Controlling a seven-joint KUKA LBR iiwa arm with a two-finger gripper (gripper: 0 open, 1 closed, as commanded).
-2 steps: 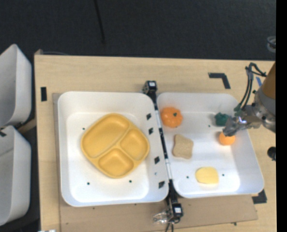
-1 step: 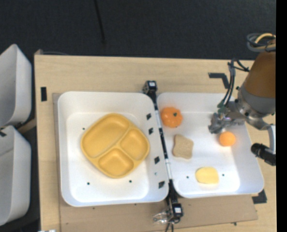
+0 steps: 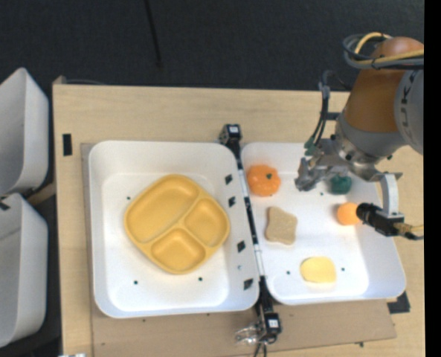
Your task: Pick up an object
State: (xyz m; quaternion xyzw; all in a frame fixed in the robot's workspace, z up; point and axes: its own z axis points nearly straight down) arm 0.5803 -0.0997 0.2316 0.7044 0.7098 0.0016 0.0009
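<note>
Camera view looks down on a pale wooden desk (image 3: 71,222) carrying two shallow white bins side by side. Over the right bin (image 3: 380,270), the grey arm's jaws (image 3: 309,177) hang low near the bin's 12 o'clock wall; whether they are open or closed cannot be told. A small dark green object (image 3: 341,184) lies just beside them at 3 o'clock, partly hidden by the wrist. A round orange tangerine-like fruit (image 3: 263,180) sits at their 9 o'clock, apart. A tan bread-shaped slice (image 3: 281,225) lies at 7 o'clock, a pale yellow oval piece (image 3: 318,271) at 6 o'clock, a small orange ball (image 3: 347,213) at 4 o'clock. A yellow three-compartment plastic plate (image 3: 177,223) rests in the left bin (image 3: 108,288).
</note>
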